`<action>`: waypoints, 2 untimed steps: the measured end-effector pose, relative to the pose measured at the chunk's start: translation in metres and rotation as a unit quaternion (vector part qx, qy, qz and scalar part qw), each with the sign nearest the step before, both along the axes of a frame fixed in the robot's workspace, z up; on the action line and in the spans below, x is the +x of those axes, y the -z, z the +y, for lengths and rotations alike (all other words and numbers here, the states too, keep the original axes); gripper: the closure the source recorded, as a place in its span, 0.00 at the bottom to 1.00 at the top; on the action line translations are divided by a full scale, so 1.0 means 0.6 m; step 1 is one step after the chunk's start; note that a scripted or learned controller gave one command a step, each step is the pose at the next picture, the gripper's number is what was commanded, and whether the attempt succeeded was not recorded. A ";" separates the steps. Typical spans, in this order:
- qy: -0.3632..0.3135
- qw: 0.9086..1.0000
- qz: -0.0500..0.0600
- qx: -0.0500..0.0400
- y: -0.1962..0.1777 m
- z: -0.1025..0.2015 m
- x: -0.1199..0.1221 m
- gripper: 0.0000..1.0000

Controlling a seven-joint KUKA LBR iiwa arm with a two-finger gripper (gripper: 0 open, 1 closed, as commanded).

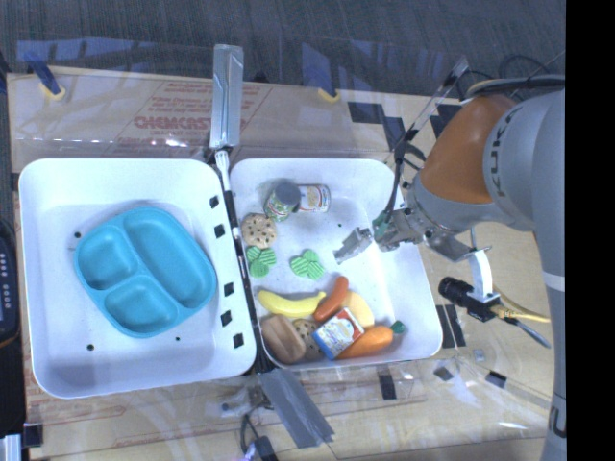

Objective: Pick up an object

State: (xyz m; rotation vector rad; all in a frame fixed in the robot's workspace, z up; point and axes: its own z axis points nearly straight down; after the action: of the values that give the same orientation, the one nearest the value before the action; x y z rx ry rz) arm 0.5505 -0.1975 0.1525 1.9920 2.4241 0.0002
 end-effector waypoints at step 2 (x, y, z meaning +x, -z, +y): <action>-0.073 0.997 0.001 0.001 0.083 0.030 -0.054 1.00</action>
State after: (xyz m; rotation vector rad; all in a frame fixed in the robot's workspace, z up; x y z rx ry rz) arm 0.5179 -0.1795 0.1026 1.8121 2.5644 0.0016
